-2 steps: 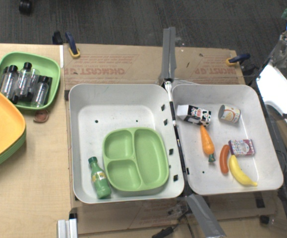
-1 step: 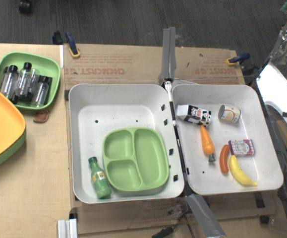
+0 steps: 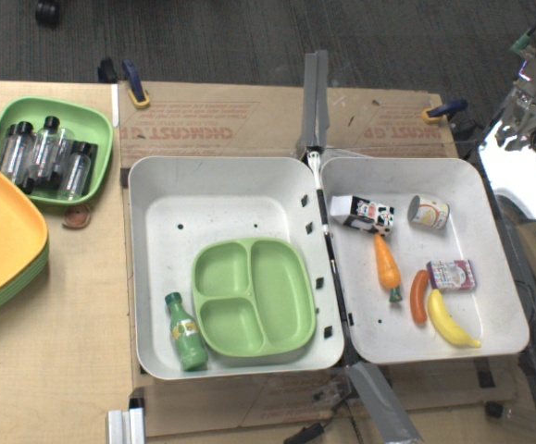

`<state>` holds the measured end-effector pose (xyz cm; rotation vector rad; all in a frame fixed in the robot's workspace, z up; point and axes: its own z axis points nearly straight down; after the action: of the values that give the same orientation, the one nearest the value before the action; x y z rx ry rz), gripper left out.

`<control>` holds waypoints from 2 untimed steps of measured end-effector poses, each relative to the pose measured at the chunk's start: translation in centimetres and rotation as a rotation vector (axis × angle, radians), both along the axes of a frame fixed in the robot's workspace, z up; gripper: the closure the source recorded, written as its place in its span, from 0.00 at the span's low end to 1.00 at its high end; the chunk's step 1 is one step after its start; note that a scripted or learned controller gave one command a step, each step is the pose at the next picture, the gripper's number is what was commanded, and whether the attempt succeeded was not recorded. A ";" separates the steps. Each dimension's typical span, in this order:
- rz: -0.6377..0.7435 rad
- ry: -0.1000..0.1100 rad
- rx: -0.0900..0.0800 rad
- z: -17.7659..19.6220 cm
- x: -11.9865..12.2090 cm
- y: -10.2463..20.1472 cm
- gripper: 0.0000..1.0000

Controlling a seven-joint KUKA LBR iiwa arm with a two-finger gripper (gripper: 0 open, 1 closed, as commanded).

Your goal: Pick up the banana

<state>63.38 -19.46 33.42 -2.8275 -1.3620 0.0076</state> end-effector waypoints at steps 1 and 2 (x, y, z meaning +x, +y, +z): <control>-0.058 -0.003 -0.002 0.9 1.5 -1.8 1.00; -0.152 0.000 0.000 -1.6 -0.9 -0.8 1.00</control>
<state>62.50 -20.30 31.87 -2.9226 -1.1432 0.0073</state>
